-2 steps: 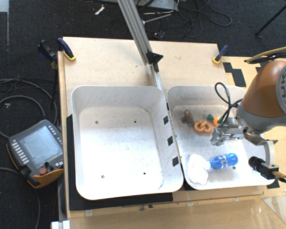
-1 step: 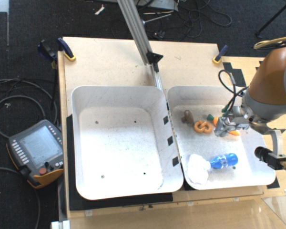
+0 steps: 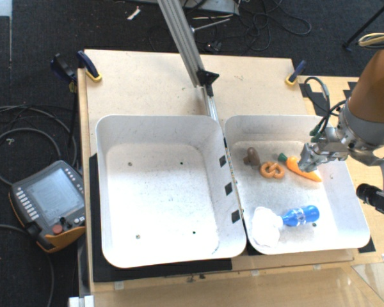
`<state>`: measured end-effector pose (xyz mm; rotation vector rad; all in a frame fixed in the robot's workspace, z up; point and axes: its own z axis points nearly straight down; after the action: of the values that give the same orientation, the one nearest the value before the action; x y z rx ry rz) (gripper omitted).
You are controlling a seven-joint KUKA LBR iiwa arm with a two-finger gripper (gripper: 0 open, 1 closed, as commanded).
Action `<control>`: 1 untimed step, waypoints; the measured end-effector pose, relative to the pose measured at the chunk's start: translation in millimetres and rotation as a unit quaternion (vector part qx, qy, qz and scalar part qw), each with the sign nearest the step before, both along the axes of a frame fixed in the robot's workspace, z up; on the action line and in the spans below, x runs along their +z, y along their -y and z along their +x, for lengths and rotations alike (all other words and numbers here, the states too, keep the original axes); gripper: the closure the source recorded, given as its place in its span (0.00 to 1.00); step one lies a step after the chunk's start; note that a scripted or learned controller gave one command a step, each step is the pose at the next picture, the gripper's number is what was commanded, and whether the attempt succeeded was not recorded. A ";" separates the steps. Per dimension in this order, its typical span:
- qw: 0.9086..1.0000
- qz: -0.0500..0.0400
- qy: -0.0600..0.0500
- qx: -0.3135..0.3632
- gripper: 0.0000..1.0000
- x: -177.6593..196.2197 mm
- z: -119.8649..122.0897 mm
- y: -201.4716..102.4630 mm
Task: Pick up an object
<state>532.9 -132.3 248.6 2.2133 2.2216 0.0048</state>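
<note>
Here pincer (image 3: 309, 163) sits down on carrot (image 3: 303, 170) in right bin (image 3: 345, 235); grip state can't be told. Carrot's long axis runs diagonally, green top up-left, tip down-right.

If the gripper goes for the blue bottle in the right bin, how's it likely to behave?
The blue bottle lies on its side, so it will probably roll if nudged across its length. It looks like small smooth plastic, likely light and a bit slippery between the fingers. One end rests against the white crumpled thing, which may shift with it.
</note>
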 end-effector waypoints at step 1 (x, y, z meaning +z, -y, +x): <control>1.000 0.001 -0.003 0.002 1.00 -12.0 19.0 -46.1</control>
<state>551.8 -86.2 236.6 2.2132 2.2298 0.0016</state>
